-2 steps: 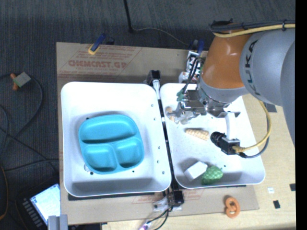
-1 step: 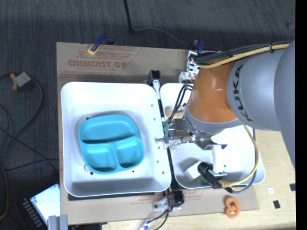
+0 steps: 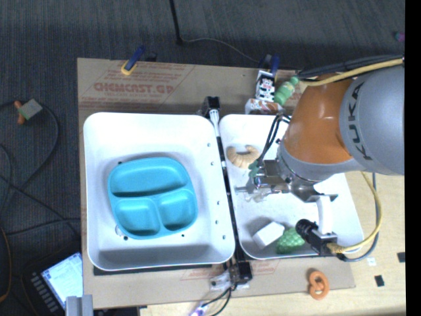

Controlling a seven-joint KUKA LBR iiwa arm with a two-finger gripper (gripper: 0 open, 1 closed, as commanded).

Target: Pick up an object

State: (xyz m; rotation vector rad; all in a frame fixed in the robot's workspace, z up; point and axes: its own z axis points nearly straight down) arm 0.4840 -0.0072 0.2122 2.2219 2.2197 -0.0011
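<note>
- Camera view: the gripper [image 3: 258, 184] hangs low in the right bin [image 3: 342, 232]; whether it is apart or together cannot be told, as the wrist covers it.
- Risk, as I judge it: it may close on bare bin floor, since nothing sits plainly beneath it.
- The tan curved piece [image 3: 242, 155] lies just beyond it on the far side; the white block [image 3: 268, 234] and green toy [image 3: 289, 241] lie nearer.
- The left bin [image 3: 99, 137] holds a blue divided tray [image 3: 152, 196].

1. A tan croissant [image 3: 242, 155] lies curled near the far left corner of the right bin [image 3: 231, 196].
2. A white block [image 3: 268, 234] lies tilted near that bin's front wall.
3. A green knobbly toy [image 3: 288, 241] touches the block's right side.
</note>
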